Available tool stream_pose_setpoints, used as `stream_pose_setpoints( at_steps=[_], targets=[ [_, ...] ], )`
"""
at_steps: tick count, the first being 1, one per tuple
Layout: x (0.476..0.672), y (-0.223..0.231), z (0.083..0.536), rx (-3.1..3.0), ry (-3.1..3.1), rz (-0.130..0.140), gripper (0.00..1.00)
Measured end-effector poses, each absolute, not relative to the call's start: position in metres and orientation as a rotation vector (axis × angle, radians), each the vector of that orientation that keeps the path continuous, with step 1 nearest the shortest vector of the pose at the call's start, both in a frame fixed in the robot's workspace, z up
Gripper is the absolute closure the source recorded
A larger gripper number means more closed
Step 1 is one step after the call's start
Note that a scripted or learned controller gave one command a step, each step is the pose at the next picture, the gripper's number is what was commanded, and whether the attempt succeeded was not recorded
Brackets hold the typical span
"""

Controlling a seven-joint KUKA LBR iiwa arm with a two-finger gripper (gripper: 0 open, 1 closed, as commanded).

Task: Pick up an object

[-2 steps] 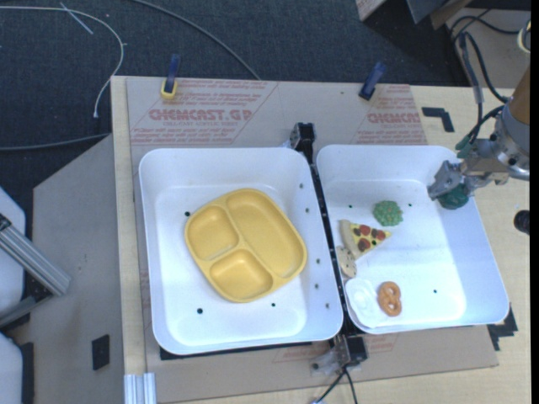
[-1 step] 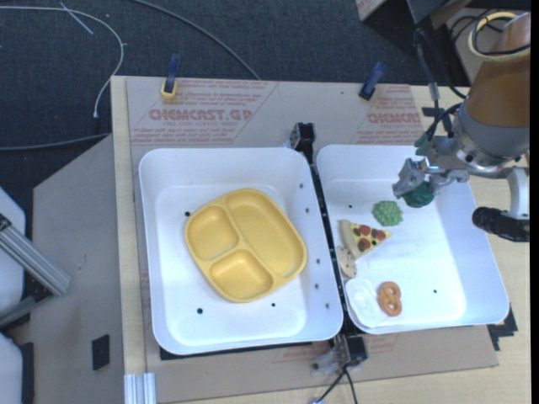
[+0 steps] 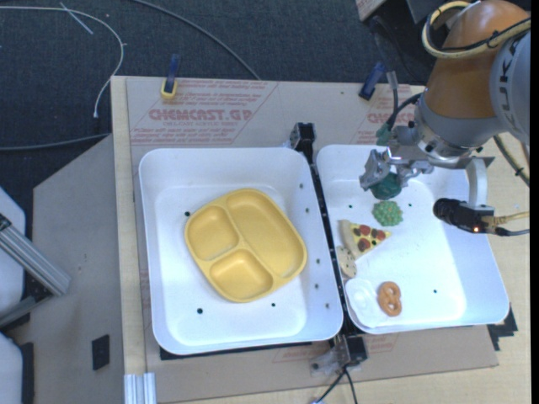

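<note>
Arm: we reach in from the right, orange band high at the upper right corner.
Wrist: we angle it down and leftward.
Gripper [image 3: 386, 178]: we hang it low, pointing downward.

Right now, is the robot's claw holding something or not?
Gripper: over the right bin, just above the green toy; open or shut cannot be told.

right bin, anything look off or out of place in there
Nothing is spilled or damaged. The pizza slice lies against the right bin's left wall, its corner riding up the edge; the broccoli and pretzel lie flat.
</note>
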State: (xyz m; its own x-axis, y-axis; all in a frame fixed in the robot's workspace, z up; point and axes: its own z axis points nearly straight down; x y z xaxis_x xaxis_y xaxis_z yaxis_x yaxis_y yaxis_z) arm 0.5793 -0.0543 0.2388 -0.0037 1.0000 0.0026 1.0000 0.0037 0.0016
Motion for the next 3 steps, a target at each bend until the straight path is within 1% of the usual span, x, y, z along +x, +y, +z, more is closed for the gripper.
stream_pose_setpoints(
  at_steps=[1, 2, 3],
  targets=[
    [0.588, -0.01, 0.232, -2.215, -2.227, -0.002, 1.0],
    [0.6, 0.044, 0.24, -2.215, -2.229, -0.005, 1.0],
    [0.606, 0.092, 0.233, -2.216, -2.227, -0.002, 1.0]
  ],
)
